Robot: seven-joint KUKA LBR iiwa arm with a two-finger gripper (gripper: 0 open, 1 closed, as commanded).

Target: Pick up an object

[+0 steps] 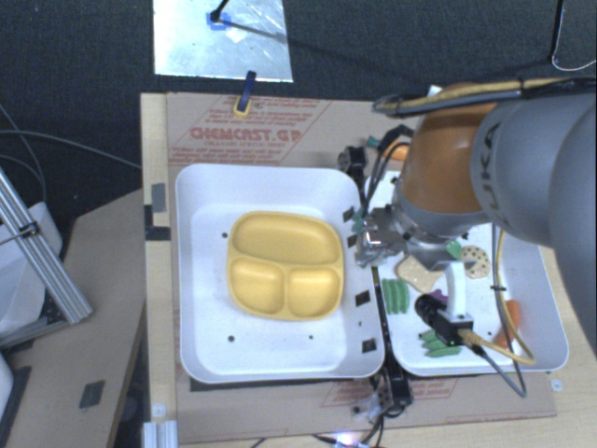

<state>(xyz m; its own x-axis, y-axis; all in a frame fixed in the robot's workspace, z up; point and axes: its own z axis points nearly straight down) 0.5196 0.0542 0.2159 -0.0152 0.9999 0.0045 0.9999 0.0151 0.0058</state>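
The right bin [550,343] holds several small toy foods. A green pod [396,295] lies near its left wall, and another green piece [435,346] sits by the front wall. A tan slice [414,272] and a speckled cookie [477,262] lie further back, with an orange carrot [511,321] at the right. My gripper [377,239] hangs under the grey and orange arm, over the right bin's left wall and just behind the tan slice. Nothing shows between its fingers.
The left bin [201,250] holds a yellow divided plate [284,264]. Both bins rest on a cardboard sheet [242,133]. A metal plate [222,26] lies beyond it. The arm's body covers the back of the right bin.
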